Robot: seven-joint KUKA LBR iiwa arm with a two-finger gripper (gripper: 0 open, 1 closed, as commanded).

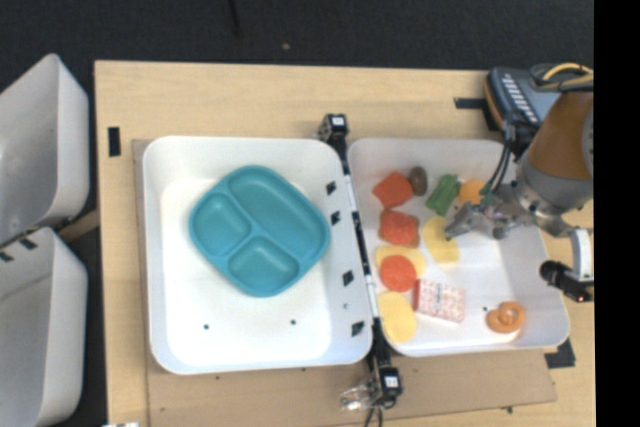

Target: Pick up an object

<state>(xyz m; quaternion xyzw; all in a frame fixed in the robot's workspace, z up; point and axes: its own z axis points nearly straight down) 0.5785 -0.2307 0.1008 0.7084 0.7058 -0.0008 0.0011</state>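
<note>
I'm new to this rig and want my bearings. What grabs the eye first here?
The teal tray lies alone in the left bin. The right bin holds a cluster of small red, yellow and green toys, with the gripper reaching in from the right, low over them.

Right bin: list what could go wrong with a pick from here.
1. Crowding: the gripper hovers among a green piece, a yellow piece and an orange one packed close together, so it may nudge or catch a neighbour instead of one item.
2. Wall: these items lie near the right bin far wall, so a push could jam one against it.
3. The flat patterned packet would likely be hard to pinch.
</note>
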